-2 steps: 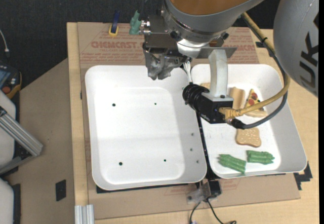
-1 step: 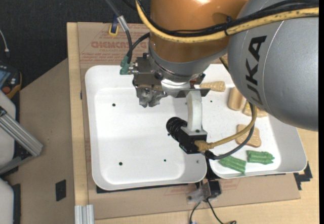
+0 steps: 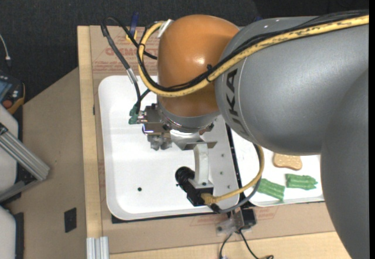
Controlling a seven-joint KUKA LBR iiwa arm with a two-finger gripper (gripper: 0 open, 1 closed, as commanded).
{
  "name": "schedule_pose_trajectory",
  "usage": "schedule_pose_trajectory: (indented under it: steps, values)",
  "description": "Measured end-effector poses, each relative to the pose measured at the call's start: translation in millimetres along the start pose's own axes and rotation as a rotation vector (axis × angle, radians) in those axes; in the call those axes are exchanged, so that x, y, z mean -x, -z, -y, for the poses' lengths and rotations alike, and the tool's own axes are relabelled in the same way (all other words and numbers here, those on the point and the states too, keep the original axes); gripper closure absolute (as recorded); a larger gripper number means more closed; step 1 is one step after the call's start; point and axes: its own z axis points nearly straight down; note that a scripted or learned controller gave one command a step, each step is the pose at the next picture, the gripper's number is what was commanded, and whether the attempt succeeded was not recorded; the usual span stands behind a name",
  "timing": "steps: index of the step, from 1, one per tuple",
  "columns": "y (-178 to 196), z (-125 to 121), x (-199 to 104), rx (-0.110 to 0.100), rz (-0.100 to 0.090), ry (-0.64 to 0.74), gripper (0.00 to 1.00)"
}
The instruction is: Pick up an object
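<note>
Arm [image 3: 281,88] hangs over the left bin [image 3: 117,152].
Whether the pincer [image 3: 157,137] is open cannot be told; tan piece [image 3: 287,162] and green pieces [image 3: 271,188] lie lower right.

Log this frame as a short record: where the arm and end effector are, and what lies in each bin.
arm: grey with an orange band, reaching in from the right over the left bin
end effector: under the wrist, above the middle of the left bin
left bin: white, with a small dark speck near its front
right bin: holds a tan flat piece and two green pieces, all near its front
pickup: not confirmed by this view
</note>
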Motion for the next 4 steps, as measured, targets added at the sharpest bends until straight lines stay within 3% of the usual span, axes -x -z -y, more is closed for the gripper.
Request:
schedule_pose_trajectory:
  steps: [1, 2, 3, 4]
  values:
    - [-18, -50, 30, 0.014, -0.004, -0.004, 1.0]
    - [-3, -88, 35, 0.018, -0.006, 0.0, 1.0]
    - [-40, -96, -3, 0.009, -0.006, 0.005, 1.0]
    - [-49, -4, -2, 0.003, -0.005, 0.004, 1.0]
